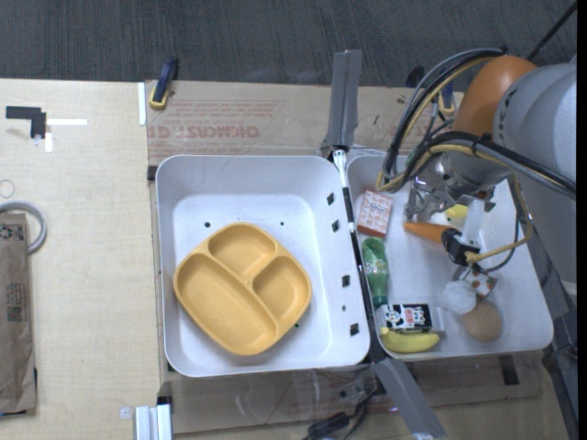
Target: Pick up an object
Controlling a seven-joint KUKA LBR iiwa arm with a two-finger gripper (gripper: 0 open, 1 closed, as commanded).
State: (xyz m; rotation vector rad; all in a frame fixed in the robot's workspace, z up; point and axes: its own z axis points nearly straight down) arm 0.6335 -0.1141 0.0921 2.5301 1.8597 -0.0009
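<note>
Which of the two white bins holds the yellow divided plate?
The left bin; the plate lies in it alone, while the right bin holds the loose items.

Left bin [174, 246]: yellow divided plate [242, 288] occupies centre; margins open. Right bin [527, 333]: items crowd its left wall, arm [541, 117] overhangs

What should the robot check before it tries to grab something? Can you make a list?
1. Things to grab in the right bin: ok; a banana, a green packet and a brown egg-shaped thing lie there.
2. Gripper over that bin: ok.
3. Fingers open or shut: cannot tell; cables hide them.
4. Gripper already holding something: cannot tell.
5. Orange piece beside the gripper touching it or apart: cannot tell.
6. Yellow plate out of the way: ok, it sits in the left bin.
</note>
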